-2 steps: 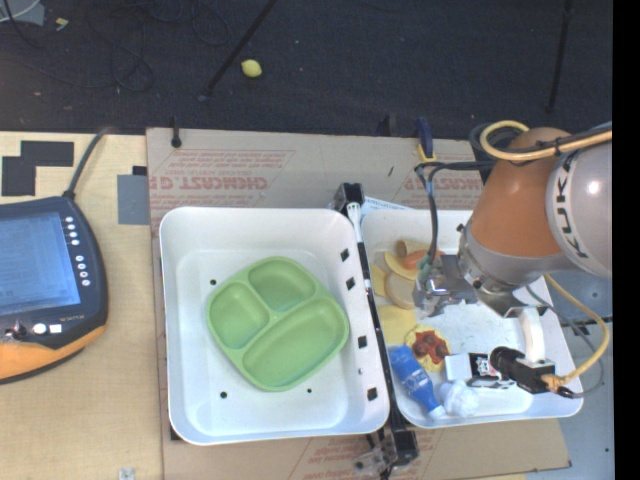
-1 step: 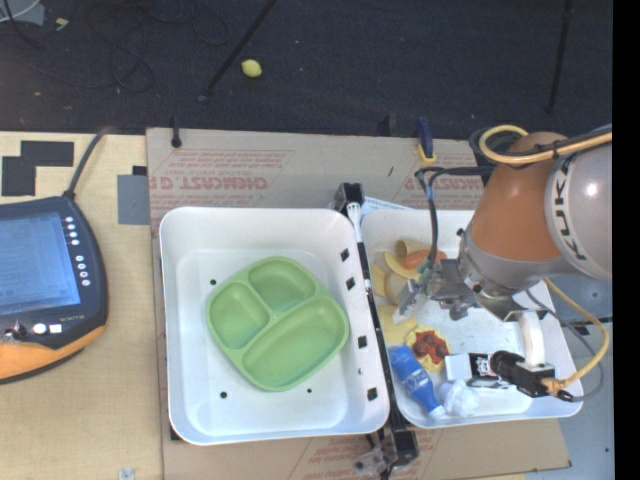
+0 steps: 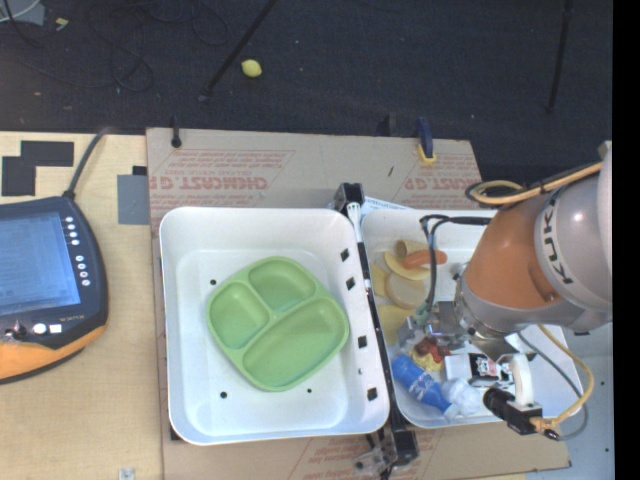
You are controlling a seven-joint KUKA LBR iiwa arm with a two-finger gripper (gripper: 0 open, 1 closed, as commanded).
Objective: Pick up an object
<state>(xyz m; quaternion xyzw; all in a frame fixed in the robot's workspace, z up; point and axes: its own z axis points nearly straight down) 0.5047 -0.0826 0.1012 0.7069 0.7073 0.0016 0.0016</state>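
Reaching in from the right, the grey arm (image 3: 575,258) with its orange band hangs low over the right bin (image 3: 570,363), and its gripper (image 3: 432,330) is down among the clutter there. Whether that tool is spread or pressed together cannot be told, as the wrist hides it. Around it lie the things to pick: a blue crumpled object (image 3: 418,380) near the front, a small red piece (image 3: 431,349) beside the tool, and tan and orange pieces (image 3: 412,260) toward the back. Nothing visible sits gripped. In the left bin (image 3: 190,368) rests a green divided plate (image 3: 277,321). A control tablet (image 3: 42,278) lies on the bench (image 3: 100,398) at far left.
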